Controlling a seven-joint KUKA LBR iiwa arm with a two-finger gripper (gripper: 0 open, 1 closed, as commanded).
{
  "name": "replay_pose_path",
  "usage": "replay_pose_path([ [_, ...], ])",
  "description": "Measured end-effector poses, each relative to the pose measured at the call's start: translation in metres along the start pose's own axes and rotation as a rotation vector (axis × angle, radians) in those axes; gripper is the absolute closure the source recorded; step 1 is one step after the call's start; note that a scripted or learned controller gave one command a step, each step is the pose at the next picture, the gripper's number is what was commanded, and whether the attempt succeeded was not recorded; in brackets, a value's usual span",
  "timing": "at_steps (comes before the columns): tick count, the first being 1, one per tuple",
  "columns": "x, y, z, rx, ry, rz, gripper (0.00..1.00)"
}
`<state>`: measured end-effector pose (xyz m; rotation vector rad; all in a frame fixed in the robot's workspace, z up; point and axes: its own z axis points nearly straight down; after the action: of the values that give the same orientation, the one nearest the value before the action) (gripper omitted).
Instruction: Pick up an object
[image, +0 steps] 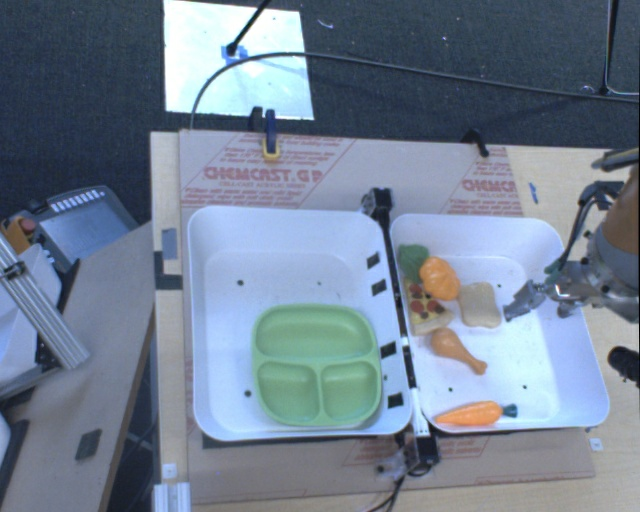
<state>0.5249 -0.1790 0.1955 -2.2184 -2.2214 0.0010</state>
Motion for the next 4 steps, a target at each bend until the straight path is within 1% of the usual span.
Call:
replay_pose_path([
  [1, -0.006, 0.0, 0.059, -0.002, -0.001, 0.001, 0.0],
  [2, -0.006, 0.001, 0.111, -0.001, -0.001, 0.0, 0.0],
  [3, -0.007, 0.002, 0.098, -0.005, -0.002, 0.0, 1.0],
  [4, 0.001, 0.006, 0.037, -0.009, -0.003, -0.003, 1.0],
])
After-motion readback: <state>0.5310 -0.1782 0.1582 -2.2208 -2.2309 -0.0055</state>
